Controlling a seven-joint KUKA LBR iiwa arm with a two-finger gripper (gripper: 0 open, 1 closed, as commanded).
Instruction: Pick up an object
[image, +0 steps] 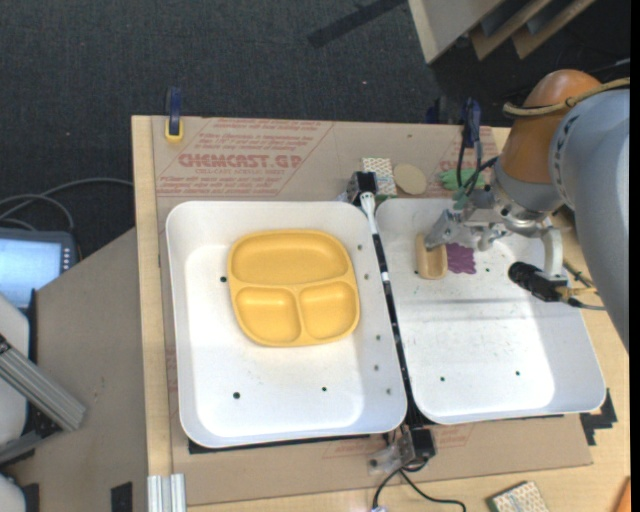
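Dark carpet surrounds a wooden bench (150, 300) carrying two shallow white bins side by side. Near left, the left bin (200, 400) holds a yellow tray (293, 286) with three compartments, one wide on the far side and two smaller on the near side, lying flat toward the bin's far half. Right bin (500, 370) has its near half bare, scuffed with dark marks. Farther in, toward its far left part, a tan block (431, 261) stands just beside a purple piece (461, 258), the two close or touching; can't tell which. Gripper (458, 232) hangs right above both, metal fingers pointing down at them; how far apart the fingers are, and whether they grip anything, can't tell. Grey arm (590, 150) with orange band (545, 110) comes in from the far right. On the bench beyond the bins, a tan disc (409, 179).
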